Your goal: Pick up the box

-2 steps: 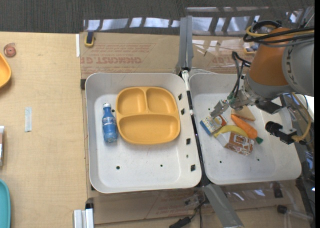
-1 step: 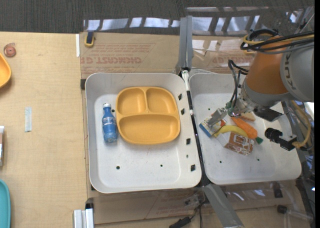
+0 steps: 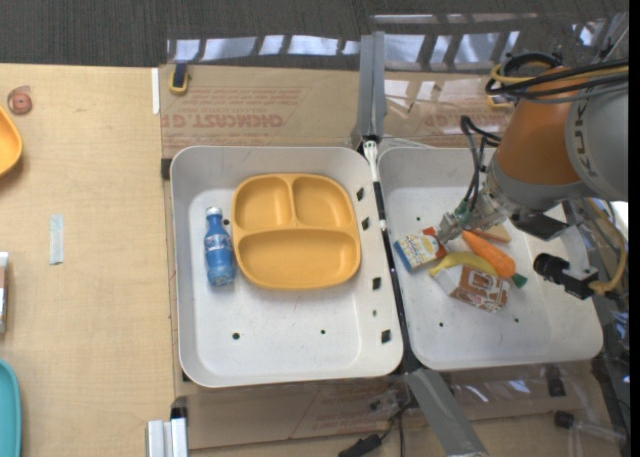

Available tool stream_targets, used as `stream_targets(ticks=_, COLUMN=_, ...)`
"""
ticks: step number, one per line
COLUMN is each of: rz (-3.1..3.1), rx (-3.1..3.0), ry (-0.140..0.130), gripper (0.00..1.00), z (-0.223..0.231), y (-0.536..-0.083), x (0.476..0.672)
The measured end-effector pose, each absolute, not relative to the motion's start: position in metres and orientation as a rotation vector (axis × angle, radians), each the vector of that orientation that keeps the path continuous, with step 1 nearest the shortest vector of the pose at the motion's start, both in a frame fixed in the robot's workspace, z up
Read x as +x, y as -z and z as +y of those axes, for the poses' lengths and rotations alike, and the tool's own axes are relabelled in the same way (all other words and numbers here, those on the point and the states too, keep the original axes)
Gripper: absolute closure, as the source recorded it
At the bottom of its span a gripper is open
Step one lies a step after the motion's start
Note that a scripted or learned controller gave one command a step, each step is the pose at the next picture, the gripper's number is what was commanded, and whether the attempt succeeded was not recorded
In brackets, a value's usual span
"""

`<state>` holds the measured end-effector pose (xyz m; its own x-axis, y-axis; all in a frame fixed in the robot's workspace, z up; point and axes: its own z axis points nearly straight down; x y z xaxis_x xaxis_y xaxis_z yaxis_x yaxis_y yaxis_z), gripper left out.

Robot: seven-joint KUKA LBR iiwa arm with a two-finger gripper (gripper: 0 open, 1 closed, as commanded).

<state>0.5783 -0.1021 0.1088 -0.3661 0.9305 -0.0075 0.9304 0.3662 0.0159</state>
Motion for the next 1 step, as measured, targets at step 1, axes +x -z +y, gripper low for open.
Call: stream_targets(ticks=1, rz=2.584, rx=1.76, ry=-0.014, gripper=0.0, z=-0.1021, y=-0.1088, x=0.5783)
